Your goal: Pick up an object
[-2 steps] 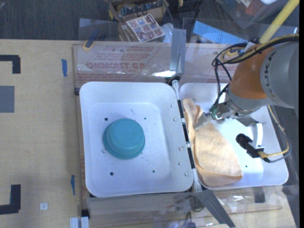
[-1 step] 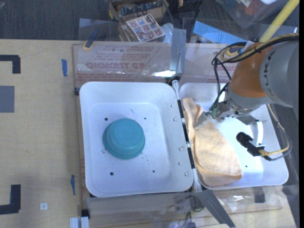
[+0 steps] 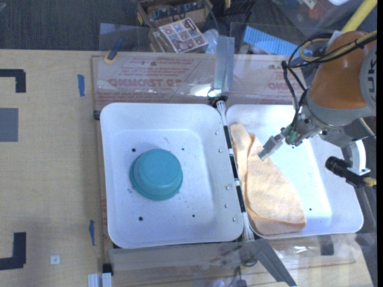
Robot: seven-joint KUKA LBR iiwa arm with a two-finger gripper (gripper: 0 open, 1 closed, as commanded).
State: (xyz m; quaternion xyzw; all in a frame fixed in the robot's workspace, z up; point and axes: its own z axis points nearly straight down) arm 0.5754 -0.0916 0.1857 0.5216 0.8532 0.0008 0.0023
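Down at the near edge, the pale orange folded cloth (image 3: 269, 190) lies along the left side of the right-hand shallow white plastic bin (image 3: 341, 220), its lower end rounded and bunched close to the bin's front wall, its upper end reaching up beside the divider between the bins. Across that divider, in the left-hand shallow white plastic bin (image 3: 119, 220), sits a round teal plastic bowl (image 3: 157, 173), upside down, a little left of centre. Further back, the two-finger gripper (image 3: 266, 150) hangs over the cloth's upper part, tip just at the fabric; whether it is spread or pinched I cannot tell from this angle. Behind it, the grey arm with its orange band (image 3: 338, 76) leans in from the right.
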